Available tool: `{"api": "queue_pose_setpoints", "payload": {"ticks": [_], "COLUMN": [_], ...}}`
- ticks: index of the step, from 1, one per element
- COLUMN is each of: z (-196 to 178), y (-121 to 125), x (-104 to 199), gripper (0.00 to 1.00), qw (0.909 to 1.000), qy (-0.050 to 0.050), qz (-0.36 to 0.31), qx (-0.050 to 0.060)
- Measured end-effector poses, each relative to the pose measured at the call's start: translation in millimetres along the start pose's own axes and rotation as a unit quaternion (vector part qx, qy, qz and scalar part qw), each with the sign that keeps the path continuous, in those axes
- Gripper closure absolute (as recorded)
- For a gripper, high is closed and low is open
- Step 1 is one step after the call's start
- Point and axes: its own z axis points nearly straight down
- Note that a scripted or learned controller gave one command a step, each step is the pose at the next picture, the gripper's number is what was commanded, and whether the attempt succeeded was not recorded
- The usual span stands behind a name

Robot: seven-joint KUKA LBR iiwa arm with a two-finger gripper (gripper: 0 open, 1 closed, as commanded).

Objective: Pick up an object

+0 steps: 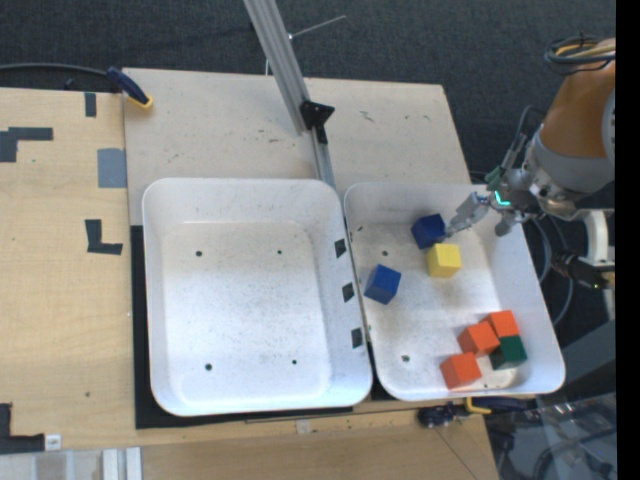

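My claw (483,211), fingers spread and holding nothing, hangs over the right bin (520,268) just beside a dark blue cube (428,230) with a yellow cube (444,259) touching it, so I should straddle the blue one squarely before closing.

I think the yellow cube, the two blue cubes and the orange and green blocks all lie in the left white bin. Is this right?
Not quite. The camera view shows the yellow cube, the two blue cubes and the orange and green blocks all in the right white bin, not the left one.
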Motion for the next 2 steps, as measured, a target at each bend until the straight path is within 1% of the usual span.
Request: {"api": "queue_pose_setpoints", "payload": {"ticks": [1,2], "z": [-2,46], "y": [1,-2], "x": [0,-1], "gripper": [0.0,0.0], "qw": [1.0,1.0], "qy": [-0.001,-0.001], "qz": [-0.001,0.0], "qx": [-0.002,0.0]}}
